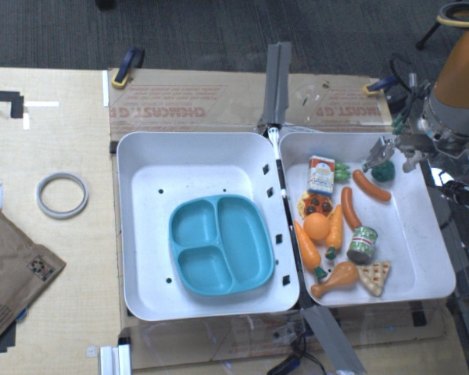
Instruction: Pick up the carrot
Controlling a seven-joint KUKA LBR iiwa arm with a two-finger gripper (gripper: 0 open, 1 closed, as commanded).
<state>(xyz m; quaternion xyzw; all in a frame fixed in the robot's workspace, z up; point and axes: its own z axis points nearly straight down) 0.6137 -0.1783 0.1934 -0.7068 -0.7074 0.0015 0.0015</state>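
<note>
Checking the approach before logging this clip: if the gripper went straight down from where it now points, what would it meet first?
Probably the green toy vegetable just beneath the gripper, with a sausage beside it, though depth is unclear. The carrot lies further left.

arm (pixel 461 76): cut off by the right edge
carrot (pixel 306 248): lower tip hidden among neighbouring toys
brown bag (pixel 12 276): cropped at the surface's left edge
green can (pixel 361 244): label too small to read

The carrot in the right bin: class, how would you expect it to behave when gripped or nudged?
The carrot looks like smooth, glossy toy plastic, so probably stiff, light and a bit slippery. Its rounded, tapered shape suggests it could roll or swing round if pushed. It lies against the orange, which might shift too.
</note>
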